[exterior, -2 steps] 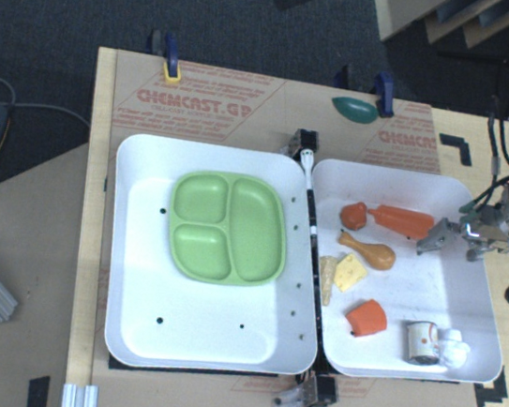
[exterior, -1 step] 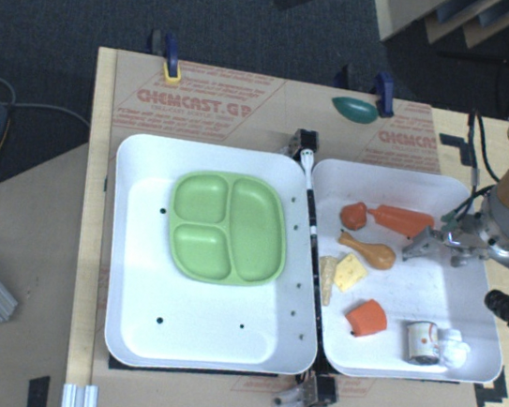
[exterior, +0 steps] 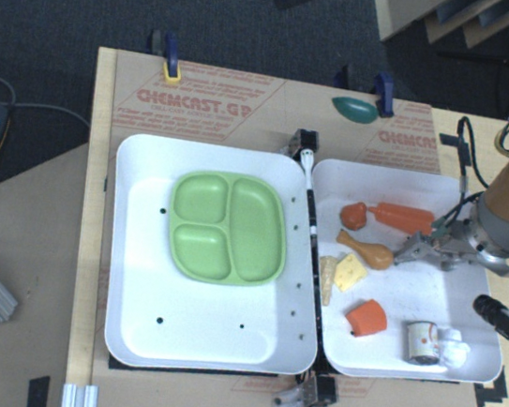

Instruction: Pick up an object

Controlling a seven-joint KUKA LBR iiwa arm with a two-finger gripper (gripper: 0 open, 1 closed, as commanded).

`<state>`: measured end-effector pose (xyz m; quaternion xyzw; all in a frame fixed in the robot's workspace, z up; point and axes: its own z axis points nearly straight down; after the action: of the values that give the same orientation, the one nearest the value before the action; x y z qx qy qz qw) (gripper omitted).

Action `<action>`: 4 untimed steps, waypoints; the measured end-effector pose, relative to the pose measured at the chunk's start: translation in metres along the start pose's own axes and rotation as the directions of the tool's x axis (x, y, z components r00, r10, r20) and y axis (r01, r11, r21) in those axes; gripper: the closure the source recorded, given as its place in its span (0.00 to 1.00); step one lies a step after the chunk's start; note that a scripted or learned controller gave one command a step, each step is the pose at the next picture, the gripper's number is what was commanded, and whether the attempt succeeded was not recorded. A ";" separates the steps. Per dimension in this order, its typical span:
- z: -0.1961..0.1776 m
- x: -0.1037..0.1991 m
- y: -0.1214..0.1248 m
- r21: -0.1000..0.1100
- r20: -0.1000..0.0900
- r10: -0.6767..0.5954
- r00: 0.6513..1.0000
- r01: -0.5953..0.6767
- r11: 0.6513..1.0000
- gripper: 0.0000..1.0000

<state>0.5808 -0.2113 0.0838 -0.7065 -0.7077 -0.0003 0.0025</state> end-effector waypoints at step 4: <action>-0.143 -0.001 0.003 -0.008 0.006 0.001 1.000 -0.001 1.000 1.00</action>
<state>0.5841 -0.2131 0.2266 -0.7068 -0.7074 -0.0010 -0.0027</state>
